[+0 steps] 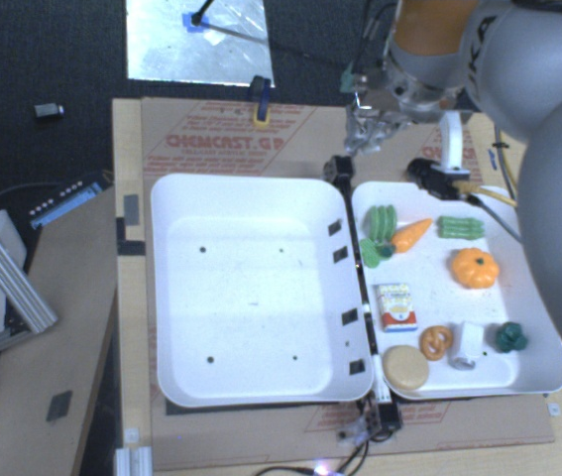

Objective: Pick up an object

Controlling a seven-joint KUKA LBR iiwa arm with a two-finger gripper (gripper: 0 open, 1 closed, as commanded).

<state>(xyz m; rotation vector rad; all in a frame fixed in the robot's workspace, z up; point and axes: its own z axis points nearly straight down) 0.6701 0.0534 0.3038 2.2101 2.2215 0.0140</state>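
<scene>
The right bin holds several small items. A green pod, a carrot and green beans lie at its back. An orange pumpkin sits mid right, with a small printed box toward the divider. Along the front are a pretzel, a white cup, a dark green broccoli and a round tan bun. My gripper hangs above the back edge of the bench, just behind the gap between the bins, apart from every item.
The left bin lies beside the right one on a cardboard sheet. A blue and yellow clamp stands at the cardboard's back edge. A foil square lies beyond it. Aluminium framing sits at far left.
</scene>
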